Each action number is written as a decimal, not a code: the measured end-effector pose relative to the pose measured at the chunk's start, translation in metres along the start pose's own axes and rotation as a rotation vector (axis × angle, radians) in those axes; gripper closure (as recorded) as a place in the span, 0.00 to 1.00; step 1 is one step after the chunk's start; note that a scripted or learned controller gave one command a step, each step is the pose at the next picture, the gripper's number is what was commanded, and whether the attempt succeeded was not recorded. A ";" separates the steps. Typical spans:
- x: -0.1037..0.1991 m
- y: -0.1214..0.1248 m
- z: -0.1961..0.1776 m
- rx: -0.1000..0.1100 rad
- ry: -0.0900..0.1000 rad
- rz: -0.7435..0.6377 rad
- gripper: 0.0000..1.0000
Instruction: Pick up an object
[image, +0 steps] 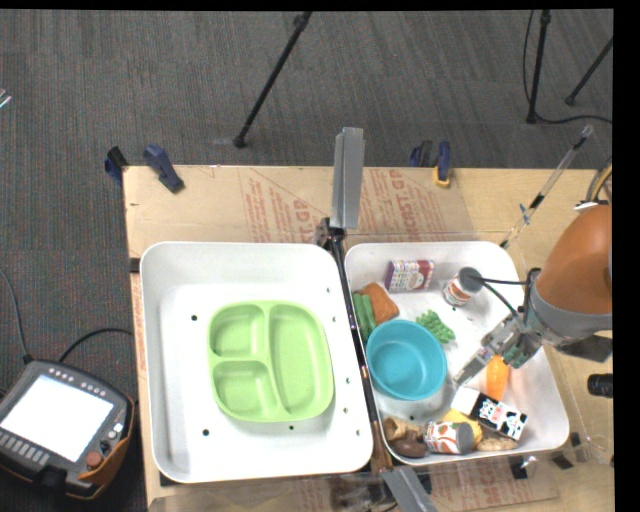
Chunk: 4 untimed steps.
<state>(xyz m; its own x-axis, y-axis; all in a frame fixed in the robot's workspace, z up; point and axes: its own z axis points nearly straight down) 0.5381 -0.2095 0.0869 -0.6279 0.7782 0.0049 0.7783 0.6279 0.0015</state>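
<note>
The right bin (520, 262) holds a blue bowl (405, 360), a purple can (410, 275), a small round tin (462, 288), a green leafy toy (435, 325) and an orange-brown piece (380, 301) beside a green strip (362, 316). My gripper (492, 362) hangs low over this bin's right side, just right of the bowl. A small orange object (497, 379) sits right at the gripper's tip, and I cannot see whether it is held. Near the front lie a black-and-white carton (500, 415), a colourful toy (450, 436) and a brown piece (404, 430).
The left bin (170, 300) bears a green divided plate (270, 360). A grey post (348, 190) stands at the back between the bins. A tablet (55, 415) lies on the floor at the lower left. Tripod legs cross the carpet behind the bench.
</note>
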 end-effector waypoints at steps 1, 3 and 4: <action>-0.001 0.000 -0.010 0.000 -0.001 -0.002 1.00; 0.148 0.078 -0.157 -0.008 -0.013 -0.147 1.00; 0.094 0.072 -0.011 0.014 0.011 -0.218 1.00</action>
<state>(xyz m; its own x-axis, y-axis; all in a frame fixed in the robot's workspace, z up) 0.5348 -0.0915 0.0983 -0.7811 0.6242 0.0170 0.6241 0.7813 -0.0106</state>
